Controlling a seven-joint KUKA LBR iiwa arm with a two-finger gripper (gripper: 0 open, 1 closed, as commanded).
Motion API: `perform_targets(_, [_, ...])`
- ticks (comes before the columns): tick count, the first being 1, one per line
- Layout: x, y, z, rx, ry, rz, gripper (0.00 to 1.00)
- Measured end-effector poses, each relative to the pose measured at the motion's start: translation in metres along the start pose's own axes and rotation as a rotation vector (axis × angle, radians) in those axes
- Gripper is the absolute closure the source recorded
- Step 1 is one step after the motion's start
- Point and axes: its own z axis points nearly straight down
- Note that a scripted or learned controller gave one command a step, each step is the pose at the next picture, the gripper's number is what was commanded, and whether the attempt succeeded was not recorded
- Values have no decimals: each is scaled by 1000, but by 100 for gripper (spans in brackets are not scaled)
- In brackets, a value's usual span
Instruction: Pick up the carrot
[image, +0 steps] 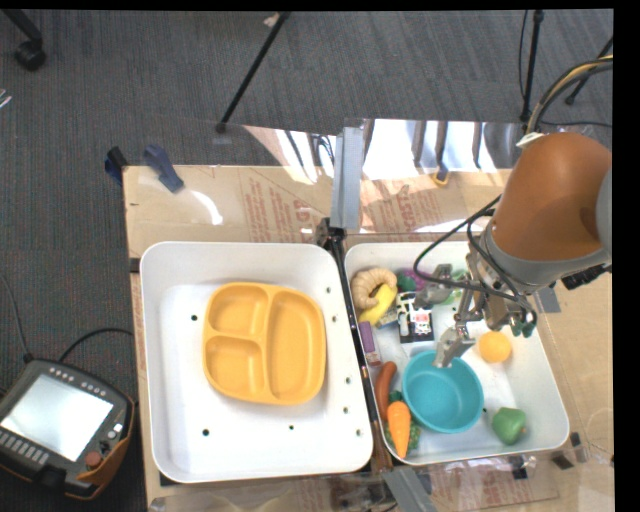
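The carrot (399, 428) is orange with a green top and lies at the front left corner of the right bin (555, 395), next to the teal bowl (444, 392). My gripper (450, 347) hangs over the middle of that bin, just above the bowl's far rim, up and right of the carrot. Its fingers point down and nothing shows between them. The arm's orange wrist band fills the upper right.
The right bin also holds a red-brown sausage-like piece (384, 381), a banana (377, 300), a beige ring, an orange ball (494, 347), a green pepper (508, 425) and small packets. A yellow divided plate (266, 342) sits in the left bin (170, 300).
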Motion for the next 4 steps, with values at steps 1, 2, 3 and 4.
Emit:
perform_targets(1, [-40, -51, 73, -1, 3, 32, 0])
perform_targets(2, [-77, -54, 95, 1, 16, 179, 0])
perform_targets(3, [-32, -83, -11, 4, -15, 79, 0])
perform_targets(4, [-20, -111, 77, -2, 5, 132, 0])
